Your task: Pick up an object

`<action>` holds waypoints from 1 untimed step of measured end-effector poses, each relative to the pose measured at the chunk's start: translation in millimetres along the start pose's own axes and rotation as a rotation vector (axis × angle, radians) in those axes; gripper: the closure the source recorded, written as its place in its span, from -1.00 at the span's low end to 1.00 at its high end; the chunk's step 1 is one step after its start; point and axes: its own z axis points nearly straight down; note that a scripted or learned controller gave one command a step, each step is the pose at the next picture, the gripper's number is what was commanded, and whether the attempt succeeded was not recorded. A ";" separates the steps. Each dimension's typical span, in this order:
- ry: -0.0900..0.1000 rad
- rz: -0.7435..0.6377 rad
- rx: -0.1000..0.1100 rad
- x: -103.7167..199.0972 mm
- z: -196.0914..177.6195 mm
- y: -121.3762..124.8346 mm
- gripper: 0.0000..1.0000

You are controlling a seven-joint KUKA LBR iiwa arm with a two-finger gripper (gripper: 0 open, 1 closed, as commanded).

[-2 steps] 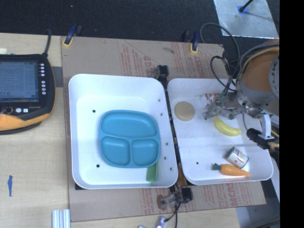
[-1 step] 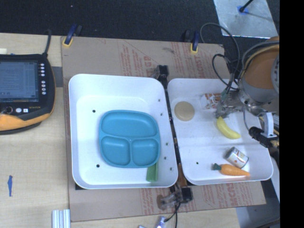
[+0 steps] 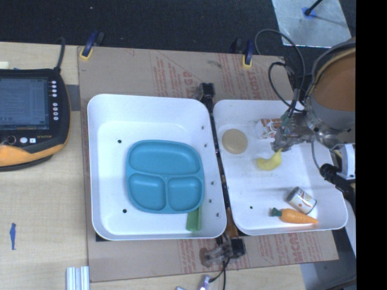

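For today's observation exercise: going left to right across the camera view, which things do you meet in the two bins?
Blue divided plate → green piece at the plate's corner → tan round disc → yellow banana → orange carrot.

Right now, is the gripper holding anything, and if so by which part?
Cannot be told. The gripper is down at the upper tip of the yellow banana, but a grasp isn't visible.

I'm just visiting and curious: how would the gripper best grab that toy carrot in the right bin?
Probably across the carrot at its thick orange middle, coming straight down from above. It lies flat and lengthwise near the right bin's front wall, green tip pointing left, so the fingers should close across its narrow width. The small can sits close behind, leaving little room there.
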 end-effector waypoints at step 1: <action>0.000 0.000 0.001 -0.2 0.3 -0.3 -1.00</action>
